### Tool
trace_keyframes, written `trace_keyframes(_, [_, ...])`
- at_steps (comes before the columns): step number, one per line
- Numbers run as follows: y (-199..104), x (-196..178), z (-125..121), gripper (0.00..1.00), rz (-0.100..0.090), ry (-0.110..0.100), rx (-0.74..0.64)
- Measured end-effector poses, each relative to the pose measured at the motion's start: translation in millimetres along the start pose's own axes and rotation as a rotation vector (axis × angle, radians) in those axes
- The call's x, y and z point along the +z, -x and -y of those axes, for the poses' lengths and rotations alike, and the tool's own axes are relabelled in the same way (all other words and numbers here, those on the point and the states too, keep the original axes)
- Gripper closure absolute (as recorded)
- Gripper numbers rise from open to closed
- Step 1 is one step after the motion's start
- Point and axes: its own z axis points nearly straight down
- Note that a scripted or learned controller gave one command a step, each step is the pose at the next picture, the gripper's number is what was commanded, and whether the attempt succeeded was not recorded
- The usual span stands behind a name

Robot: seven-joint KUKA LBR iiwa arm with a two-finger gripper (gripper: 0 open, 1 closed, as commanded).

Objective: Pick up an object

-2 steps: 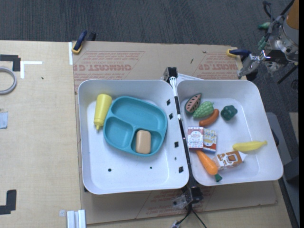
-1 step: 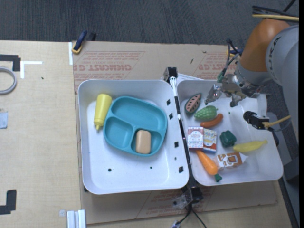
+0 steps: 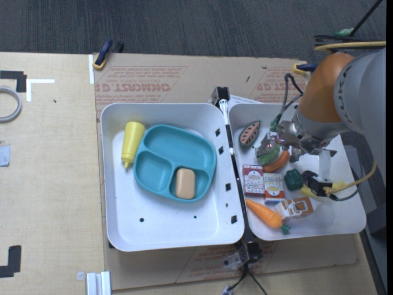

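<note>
Right bin [image 3: 350,223] holds a carrot [image 3: 265,213], tip pointing up-left; jaws' state unclear.

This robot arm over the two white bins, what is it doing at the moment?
The grey arm reaches in from the right, and its gripper is low over the right bin, among toy food such as a carrot, a watermelon slice and a small red box. Nothing is visibly held yet. The left bin holds a teal divided plate and a yellow bottle.

Glossy teal plastic tray [image 3: 161,145], matt cardboard [image 3: 147,82]
</note>
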Motion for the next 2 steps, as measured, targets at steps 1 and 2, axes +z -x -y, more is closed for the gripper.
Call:
trace_keyframes(1, [0.9,-11.3,-1.5,1.00,0.000,0.004,0.004])
trace_keyframes(2, [-45.7,-154.1,14.2,1.00,0.001,0.002,-0.195])
